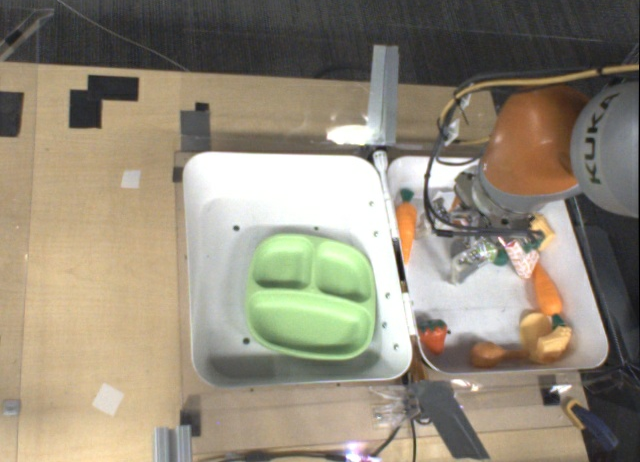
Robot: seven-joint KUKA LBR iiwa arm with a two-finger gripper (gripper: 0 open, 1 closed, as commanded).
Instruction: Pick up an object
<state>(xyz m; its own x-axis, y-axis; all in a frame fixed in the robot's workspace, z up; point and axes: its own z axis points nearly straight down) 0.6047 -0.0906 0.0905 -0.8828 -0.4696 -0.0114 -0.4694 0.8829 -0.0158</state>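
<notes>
The hand (478, 255) is down in the right bin (592, 335), whether spread or closed I cannot tell; carrots (546, 290) and small toys crowd just beside it, so it could nudge one aside; or catch two; or rise with nothing.

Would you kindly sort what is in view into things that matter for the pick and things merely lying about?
For the pick: gripper, right bin, carrot by the divider, second carrot, tomato-like piece, brown piece.

Lying about: left bin, green divided tray.
</notes>
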